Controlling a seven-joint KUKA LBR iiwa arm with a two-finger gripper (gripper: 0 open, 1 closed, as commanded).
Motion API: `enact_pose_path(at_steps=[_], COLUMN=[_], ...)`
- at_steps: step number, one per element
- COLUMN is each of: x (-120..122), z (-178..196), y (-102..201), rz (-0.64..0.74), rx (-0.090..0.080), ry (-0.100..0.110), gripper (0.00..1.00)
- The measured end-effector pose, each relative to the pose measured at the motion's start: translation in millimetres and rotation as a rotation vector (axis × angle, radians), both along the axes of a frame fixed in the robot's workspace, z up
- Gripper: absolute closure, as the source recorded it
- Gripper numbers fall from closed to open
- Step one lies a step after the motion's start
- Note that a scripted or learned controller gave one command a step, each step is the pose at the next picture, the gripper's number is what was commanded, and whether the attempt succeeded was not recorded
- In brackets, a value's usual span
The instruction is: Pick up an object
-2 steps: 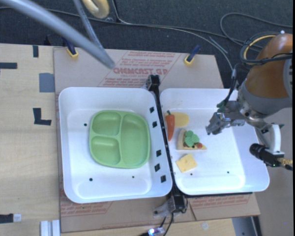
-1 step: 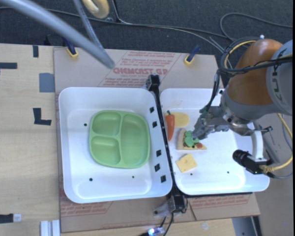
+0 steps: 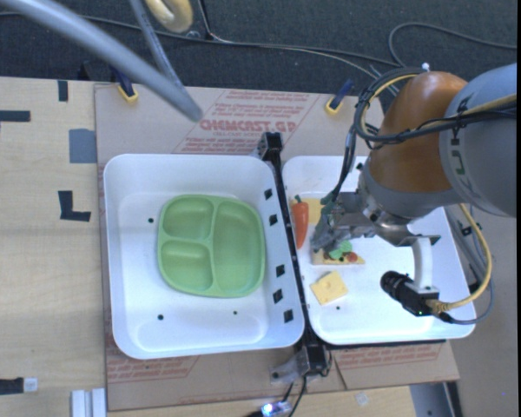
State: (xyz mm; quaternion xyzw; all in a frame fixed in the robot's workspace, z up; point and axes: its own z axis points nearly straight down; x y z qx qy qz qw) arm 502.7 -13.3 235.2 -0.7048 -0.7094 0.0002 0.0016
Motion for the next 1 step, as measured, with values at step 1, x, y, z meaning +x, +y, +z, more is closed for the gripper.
enact_pose_path(at_steps=[1], x=[-4.0], z=[-12.8], y=[50.5], rz=[-0.001], rx=[-0.001], ry=[0.001], gripper=[1.00])
